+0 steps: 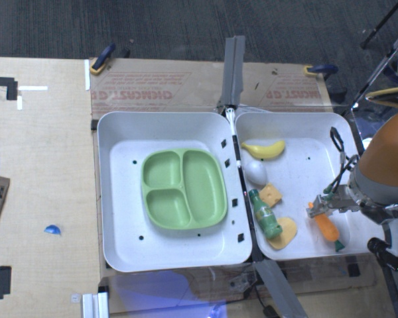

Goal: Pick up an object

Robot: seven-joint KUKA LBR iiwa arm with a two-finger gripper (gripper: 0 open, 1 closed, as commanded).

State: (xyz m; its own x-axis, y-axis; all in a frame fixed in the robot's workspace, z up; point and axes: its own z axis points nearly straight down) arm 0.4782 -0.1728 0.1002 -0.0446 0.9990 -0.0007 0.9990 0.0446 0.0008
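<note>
The gripper (316,208) is hovering in the right bin (298,128) just up-left of the toy carrot (328,229), which is lying on the bin floor with its long axis slanting down-right, leafy end farthest from the arm's tip; I cannot tell the pincer's state.

Bins (113,197) – smooth white plastic (slight sheen); green tray (186,189) matt plastic; bench (40,177) pale wood.

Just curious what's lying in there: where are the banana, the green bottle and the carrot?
banana (264,150): camera view, middle of its curve.
green bottle (265,216): camera view, mid-body.
carrot (328,229): camera view, orange body.
</note>
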